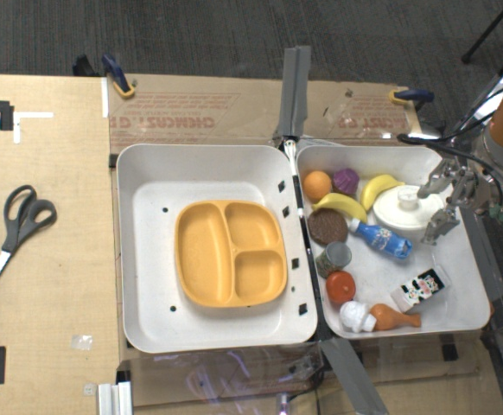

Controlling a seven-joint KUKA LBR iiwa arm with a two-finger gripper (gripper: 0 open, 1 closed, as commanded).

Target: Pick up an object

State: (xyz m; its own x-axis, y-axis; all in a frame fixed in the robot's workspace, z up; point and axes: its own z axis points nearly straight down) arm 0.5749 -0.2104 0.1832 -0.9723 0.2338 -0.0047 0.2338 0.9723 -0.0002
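Note:
The right bin holds several toy items. Among them are an orange, a purple grape bunch, a banana and a white round dish. There are also a blue bottle, a brown disc, a grey can and a red tomato. A drumstick and a small black-and-white carton lie near the front. My gripper hangs over the bin's right side, just right of the white dish. Its fingers are open, with nothing between them.
The left bin holds a yellow divided plate. Scissors lie on the wooden bench at the left. A grey divider bar and blue clamps sit behind the bins.

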